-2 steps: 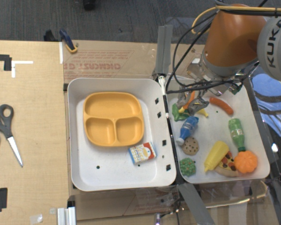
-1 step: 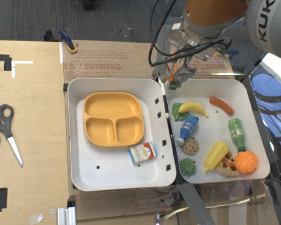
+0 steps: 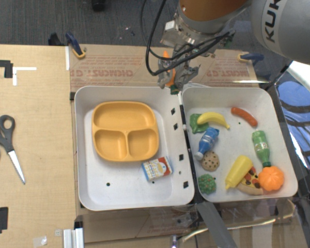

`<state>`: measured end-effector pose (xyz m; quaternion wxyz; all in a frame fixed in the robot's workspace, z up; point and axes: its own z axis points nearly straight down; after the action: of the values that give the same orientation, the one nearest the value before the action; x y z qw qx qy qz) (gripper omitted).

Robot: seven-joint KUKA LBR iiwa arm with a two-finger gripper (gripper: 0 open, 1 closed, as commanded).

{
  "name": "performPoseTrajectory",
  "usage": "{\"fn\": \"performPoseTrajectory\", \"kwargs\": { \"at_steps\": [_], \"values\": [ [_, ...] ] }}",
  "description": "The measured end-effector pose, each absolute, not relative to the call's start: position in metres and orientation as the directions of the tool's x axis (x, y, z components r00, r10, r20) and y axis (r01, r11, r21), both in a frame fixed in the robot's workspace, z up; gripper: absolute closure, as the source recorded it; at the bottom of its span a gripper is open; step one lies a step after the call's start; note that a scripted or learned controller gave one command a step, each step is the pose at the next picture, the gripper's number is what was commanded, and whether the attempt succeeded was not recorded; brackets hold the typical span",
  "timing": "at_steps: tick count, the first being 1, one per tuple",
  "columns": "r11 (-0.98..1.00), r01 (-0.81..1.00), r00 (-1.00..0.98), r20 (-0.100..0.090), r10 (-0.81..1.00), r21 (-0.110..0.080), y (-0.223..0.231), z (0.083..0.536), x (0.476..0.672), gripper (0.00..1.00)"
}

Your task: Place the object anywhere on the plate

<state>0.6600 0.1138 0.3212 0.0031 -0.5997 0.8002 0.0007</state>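
From the camera view, your left bin [image 3: 82, 154] holds the yellow plate [image 3: 126, 130], with a small carton [image 3: 156, 168] lying just off its 5 o'clock edge. Your right bin [image 3: 279, 133] holds a banana [image 3: 213, 119], sausage [image 3: 244, 116], blue bottle [image 3: 207, 141], cookie [image 3: 211, 161], green bottle [image 3: 260, 146] and orange [image 3: 270, 179]. The gripper [image 3: 174, 81] hovers at the bins' 12 o'clock; you cannot tell its grip.

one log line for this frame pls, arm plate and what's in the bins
arm: gripper above rear bin edges | plate: yellow, left bin, bare | small carton: left bin, off plate | right bin: toy foods | task: not done
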Motion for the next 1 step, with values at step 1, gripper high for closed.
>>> {"fn": "performPoseTrajectory", "kwargs": {
  "at_steps": [1],
  "values": [
    [0.11, -0.994, -0.11, -0.005, -0.994, -0.003, 0.1724, 0.4186, 0.6338, 1.0]
  ]
}}
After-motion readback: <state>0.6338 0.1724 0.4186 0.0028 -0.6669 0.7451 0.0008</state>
